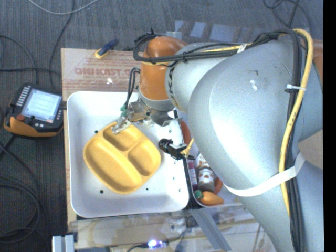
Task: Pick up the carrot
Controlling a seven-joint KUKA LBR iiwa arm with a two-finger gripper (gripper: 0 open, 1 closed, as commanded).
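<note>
The big grey arm sweeps in from three o'clock and covers most of the right bin, its orange band sitting near twelve o'clock of the left bin. Below the band the wrist bends down toward the bin's middle, and the gripper hangs at the top edge of a yellow tray, its tip just at the tray's twelve o'clock rim. Whether the gripper is wide or closed I cannot tell from here; nothing shows clearly in it. The tray, with three compartments, lies tilted across the centre of the left bin. The carrot lies well apart from the gripper, at about five o'clock from the tray, in the right bin's near corner, poking out from under the arm. Just above it stands a dark bottle, partly hidden by the arm. A black part juts out by the tray's three o'clock edge. On the floor at nine o'clock sits a pendant with a lit screen.
</note>
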